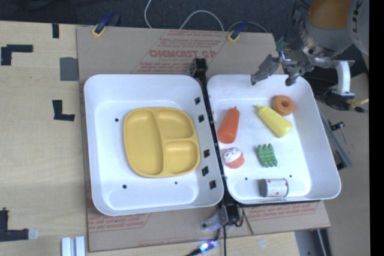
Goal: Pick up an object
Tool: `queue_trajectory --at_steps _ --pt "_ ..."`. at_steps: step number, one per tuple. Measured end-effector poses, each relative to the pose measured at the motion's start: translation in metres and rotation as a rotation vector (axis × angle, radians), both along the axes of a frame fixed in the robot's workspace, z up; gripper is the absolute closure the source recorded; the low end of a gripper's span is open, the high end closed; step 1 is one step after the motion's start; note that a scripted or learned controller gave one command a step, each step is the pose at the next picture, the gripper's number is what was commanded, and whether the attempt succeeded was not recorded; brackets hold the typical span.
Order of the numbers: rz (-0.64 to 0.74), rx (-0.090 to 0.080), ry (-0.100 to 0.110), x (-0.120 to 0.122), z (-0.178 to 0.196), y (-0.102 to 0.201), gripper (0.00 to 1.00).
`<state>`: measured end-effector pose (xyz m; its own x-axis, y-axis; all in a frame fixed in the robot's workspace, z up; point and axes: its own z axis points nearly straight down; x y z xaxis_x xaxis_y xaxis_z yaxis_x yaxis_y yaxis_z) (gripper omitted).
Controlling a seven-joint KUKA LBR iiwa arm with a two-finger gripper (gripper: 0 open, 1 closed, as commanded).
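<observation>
White plastic bins sit side by side on a cardboard sheet [174,51] as the gripper [277,74] hovers with its two fingers spread wide and nothing between them, over the far rim of the right bin [321,147], just beside an orange doughnut [283,105]. Below lie a yellow bottle [274,120], an orange bottle [228,125], a green toy [267,155], a small round red-and-white toy [233,157] and a can [273,187] on its side. Crowding is the likely hazard: the doughnut touches the yellow bottle, so a descending finger could strike one and nudge the other, and the rim is close. Red print on the cardboard is too faint to read with confidence. A yellow divided plate [161,141] lies in the left bin [99,147].
</observation>
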<state>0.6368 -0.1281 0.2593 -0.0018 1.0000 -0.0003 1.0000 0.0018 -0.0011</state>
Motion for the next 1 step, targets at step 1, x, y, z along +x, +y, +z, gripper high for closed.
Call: queue_trajectory --at_steps 1 --pt "-0.001 -0.001 0.001 0.0058 -0.0491 -0.0075 0.0"
